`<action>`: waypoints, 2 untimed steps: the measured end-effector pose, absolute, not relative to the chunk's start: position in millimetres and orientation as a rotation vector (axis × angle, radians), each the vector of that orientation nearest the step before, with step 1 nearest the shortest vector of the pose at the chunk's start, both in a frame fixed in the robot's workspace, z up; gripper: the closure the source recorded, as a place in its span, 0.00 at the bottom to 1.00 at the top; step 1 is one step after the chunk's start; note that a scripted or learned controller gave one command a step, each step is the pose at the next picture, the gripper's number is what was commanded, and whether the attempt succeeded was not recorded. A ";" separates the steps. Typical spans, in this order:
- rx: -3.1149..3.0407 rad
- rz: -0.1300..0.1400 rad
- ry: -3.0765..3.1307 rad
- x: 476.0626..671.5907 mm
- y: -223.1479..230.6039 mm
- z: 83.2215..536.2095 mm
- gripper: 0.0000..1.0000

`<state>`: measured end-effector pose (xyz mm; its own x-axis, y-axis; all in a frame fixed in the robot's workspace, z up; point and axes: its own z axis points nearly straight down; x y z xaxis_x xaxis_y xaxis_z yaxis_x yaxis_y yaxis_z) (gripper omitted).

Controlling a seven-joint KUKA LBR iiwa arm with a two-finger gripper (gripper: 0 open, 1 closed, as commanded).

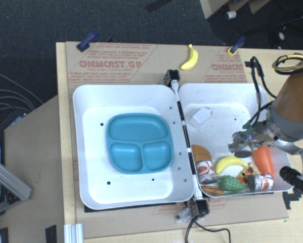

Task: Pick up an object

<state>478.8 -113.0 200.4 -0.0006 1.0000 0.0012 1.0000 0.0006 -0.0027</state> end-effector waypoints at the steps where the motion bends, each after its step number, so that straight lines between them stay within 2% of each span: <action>1: -2.219 0.000 -2.222 479.3 -42.0 247.1 1.00; 2: -2.221 0.000 -2.222 479.4 -33.6 262.9 1.00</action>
<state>479.4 -33.6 262.9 -0.0006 1.0000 0.0001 1.0000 0.0006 0.0001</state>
